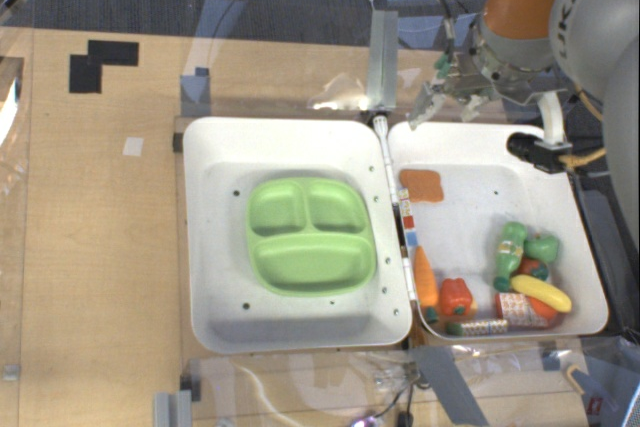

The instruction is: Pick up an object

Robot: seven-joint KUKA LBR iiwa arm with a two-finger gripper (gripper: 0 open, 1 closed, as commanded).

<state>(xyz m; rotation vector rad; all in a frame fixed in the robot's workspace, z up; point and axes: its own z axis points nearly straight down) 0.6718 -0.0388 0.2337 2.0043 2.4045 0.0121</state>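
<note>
Several toys (520, 280) well below tool (452, 95), apparently empty.

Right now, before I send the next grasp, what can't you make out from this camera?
- End effector: small and blurred at the far rim of the right bin; open or shut can't be read, nor its height.
- Arm: cut off by the top and right edges.
- Pile in the near right corner: items overlap, so those beneath the banana are part hidden.
- Carrot: lies against the divider; its far side is hidden.
</note>
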